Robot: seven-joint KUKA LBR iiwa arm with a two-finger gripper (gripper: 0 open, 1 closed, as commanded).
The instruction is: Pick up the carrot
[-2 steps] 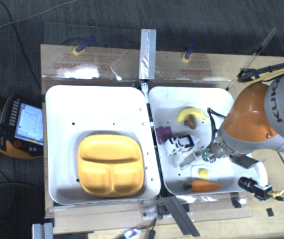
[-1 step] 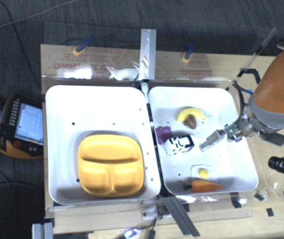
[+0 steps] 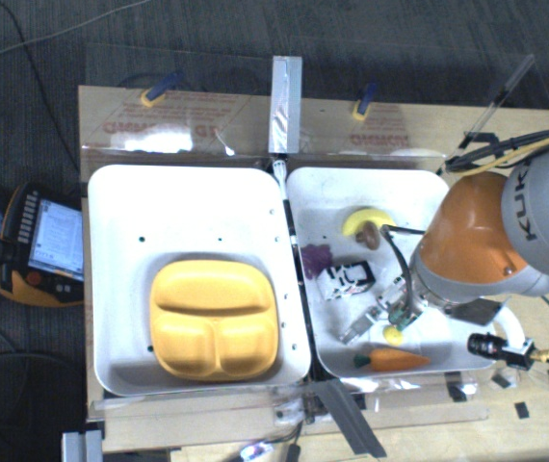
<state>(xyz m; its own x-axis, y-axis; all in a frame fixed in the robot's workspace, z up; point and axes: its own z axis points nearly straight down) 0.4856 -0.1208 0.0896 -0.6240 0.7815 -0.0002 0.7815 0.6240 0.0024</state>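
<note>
**Going for the carrot, not there yet**

I'm hovering my gripper [image 3: 382, 318] over the right bin [image 3: 429, 186], and honestly I can't tell from up here what state it's in. Nothing is in it that I can see.

The carrot [image 3: 396, 359] is lying flat near the bin's front wall, at about 6 o'clock from the bin's middle and just at 5 o'clock from my gripper, close but apart. Its green end is pointing to 9 o'clock.

I'm guessing it's a light, stiff plastic toy, smooth and tapered, so it's probably going to squirt out if I pinch near the thin tip. I'm planning to grab across the thick orange middle.

A yellow thing [image 3: 364, 222] is sitting at 12 o'clock, a purple thing [image 3: 315, 258] at 10, and the left bin [image 3: 120, 191] is holding a yellow tray [image 3: 215, 318].
</note>
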